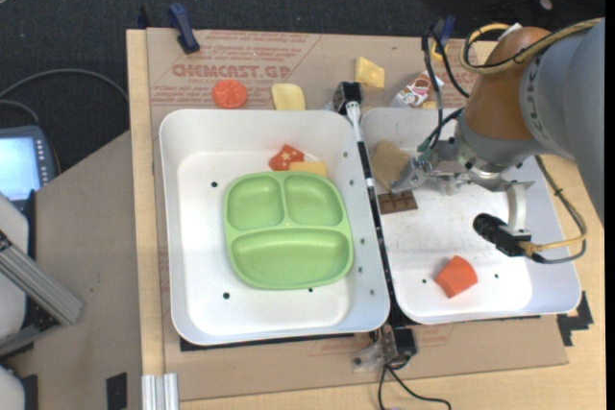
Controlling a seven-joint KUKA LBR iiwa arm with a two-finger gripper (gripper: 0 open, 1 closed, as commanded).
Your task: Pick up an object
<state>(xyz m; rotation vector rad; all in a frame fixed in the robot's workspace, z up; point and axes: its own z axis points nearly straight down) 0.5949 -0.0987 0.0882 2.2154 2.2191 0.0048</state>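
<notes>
The grey arm with its orange band reaches in over the right-hand shallow white bin, and its tool hangs low near that bin's upper left part; whether the tool is released or clenched cannot be told from this slant, and nothing can be seen gripped in it. Just below and left of the tool lies a small dark brown rectangular block on the bin floor, with a tan flat piece just above it near the bin's left wall. An orange block sits well apart, toward the near edge of the same bin. The left-hand white bin carries a green plastic divided plate, with a small red piece and a pale yellow piece touching its far rim. On the cardboard-covered desk beyond the bins lie an orange-red round disc, a pale yellow block and a yellow wedge.
</notes>
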